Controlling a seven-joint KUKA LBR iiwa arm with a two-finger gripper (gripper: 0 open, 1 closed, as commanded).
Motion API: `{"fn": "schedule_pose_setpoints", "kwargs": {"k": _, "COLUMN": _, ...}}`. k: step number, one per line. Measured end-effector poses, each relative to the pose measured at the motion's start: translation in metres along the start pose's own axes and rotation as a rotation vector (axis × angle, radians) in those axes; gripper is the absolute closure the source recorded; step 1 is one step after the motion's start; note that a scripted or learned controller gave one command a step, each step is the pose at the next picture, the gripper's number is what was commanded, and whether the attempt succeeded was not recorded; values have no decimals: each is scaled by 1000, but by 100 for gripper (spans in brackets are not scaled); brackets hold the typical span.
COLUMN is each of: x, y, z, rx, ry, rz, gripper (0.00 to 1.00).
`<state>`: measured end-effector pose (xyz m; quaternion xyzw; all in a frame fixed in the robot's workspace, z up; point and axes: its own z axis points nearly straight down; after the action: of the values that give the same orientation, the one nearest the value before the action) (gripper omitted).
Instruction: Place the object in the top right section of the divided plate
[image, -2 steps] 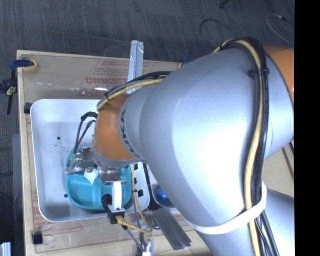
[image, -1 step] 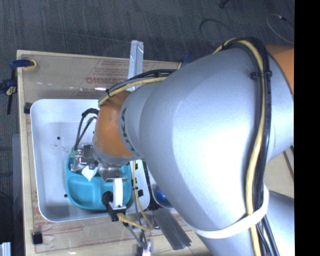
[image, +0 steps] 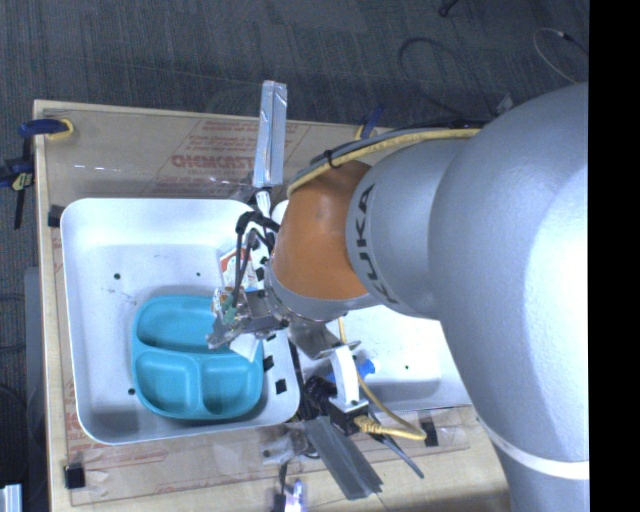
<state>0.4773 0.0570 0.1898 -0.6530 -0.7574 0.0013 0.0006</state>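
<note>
A blue divided plate (image: 190, 362) lies in the lower part of the left white bin (image: 100, 290), with one long section on top and two smaller ones below. My gripper (image: 232, 318) hangs over the plate's upper right corner, under the orange wrist band (image: 310, 240). Wires and metal parts crowd the gripper tip. What lies between the fingers is hidden by the wrist and its fittings. The three plate sections that show look bare blue.
The grey arm (image: 470, 250) covers most of the right bin (image: 420, 350). A metal bar (image: 268, 135) stands upright at the back between the bins. A blue clamp (image: 40, 128) sits at the bench's far left corner. Cables and brackets (image: 340, 440) lie at the front edge.
</note>
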Motion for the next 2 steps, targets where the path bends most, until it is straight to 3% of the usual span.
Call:
{"fn": "schedule_pose_setpoints", "kwargs": {"k": 1, "x": 47, "y": 6, "z": 34, "rx": 4, "ry": 0, "rz": -75, "gripper": 100}}
{"fn": "schedule_pose_setpoints", "kwargs": {"k": 2, "x": -32, "y": 50, "z": 1, "rx": 2, "ry": 0, "rz": 180, "gripper": 100}}
